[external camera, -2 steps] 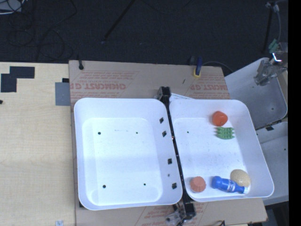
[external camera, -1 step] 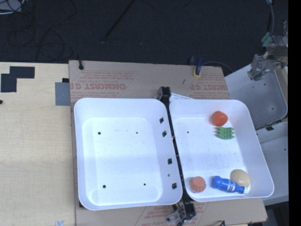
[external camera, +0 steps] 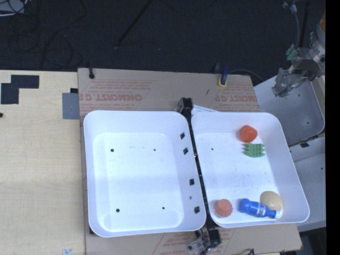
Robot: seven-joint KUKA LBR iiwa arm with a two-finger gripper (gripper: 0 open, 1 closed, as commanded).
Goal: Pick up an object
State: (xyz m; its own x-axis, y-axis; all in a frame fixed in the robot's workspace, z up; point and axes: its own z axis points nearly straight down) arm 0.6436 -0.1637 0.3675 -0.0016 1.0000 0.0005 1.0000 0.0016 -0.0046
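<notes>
Camera view: the gripper [external camera: 284, 84] hangs outside the bins, above the grey surface just past the far right corner of the right bin [external camera: 287, 142]. Whether it is spread or pressed together cannot be told at this size; nothing is seen between its tips.

All the candidates lie in the right bin. Near its far right corner sits an orange ball [external camera: 247, 133], and a small green ridged piece [external camera: 254, 151] lies just beside it on the near side. Along the near edge a pinkish round piece [external camera: 223, 207] lies toward the bin's left wall, then a blue bottle [external camera: 256, 209] on its side, its far end touching or almost touching a tan rounded lump [external camera: 271, 200] in the near right corner. The left bin [external camera: 90, 142] stands alongside.

The orange ball looks the likeliest pick: nearest the arm, probably light, smooth and apt to roll, so it should be taken across its middle from above. The bottle looks stiff and slippery; gripping across its narrow body would suit.
</notes>
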